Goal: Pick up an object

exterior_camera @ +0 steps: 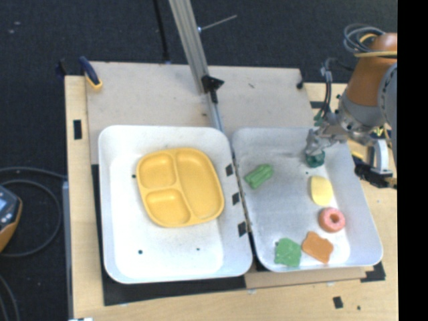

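My gripper [314,147] hangs over the back right part of the right bin [287,179], on the grey arm with its orange band [366,85]. A small teal object [314,158] shows right at the gripper's tip, partly hidden by it. I cannot tell whether it is gripped or lying on the bin floor. Loose in the same bin lie a green piece [258,175], a yellow piece [322,190], a pink ring [332,219], an orange piece [317,247] and a green block [288,252].
The left bin [120,246] holds a yellow divided tray [179,186]. A metal post [190,39] rises behind the bins, near the seam between them. Cables hang by the arm at the right edge.
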Controlling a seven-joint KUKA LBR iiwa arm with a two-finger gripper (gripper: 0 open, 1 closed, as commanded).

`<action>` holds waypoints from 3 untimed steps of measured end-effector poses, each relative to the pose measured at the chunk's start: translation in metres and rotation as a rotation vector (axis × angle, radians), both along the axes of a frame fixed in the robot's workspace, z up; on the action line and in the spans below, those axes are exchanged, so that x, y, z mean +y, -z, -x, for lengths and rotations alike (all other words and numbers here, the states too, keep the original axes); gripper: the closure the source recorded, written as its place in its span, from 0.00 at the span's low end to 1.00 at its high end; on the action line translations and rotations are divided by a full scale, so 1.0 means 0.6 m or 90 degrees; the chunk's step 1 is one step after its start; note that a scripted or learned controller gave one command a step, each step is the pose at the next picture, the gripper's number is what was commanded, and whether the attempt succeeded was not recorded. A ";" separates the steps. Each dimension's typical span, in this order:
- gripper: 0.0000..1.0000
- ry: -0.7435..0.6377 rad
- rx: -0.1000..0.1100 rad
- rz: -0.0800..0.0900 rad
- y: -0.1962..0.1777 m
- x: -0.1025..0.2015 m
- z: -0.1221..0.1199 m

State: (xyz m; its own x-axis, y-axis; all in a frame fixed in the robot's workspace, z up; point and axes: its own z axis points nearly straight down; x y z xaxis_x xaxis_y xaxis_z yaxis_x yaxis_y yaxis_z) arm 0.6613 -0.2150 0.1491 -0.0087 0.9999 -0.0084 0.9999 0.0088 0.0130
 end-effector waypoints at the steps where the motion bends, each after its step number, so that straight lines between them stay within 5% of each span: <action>1: 1.00 0.003 0.004 -0.004 -0.074 -0.003 0.001; 2: 1.00 0.003 0.003 -0.003 -0.161 -0.006 -0.002; 3: 1.00 0.002 0.007 -0.003 -0.145 -0.008 -0.002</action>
State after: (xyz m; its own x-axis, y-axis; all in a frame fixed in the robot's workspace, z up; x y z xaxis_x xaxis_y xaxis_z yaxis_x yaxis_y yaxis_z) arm 0.6627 -0.2200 0.2362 -0.0050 1.0000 -0.0032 1.0000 0.0050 0.0015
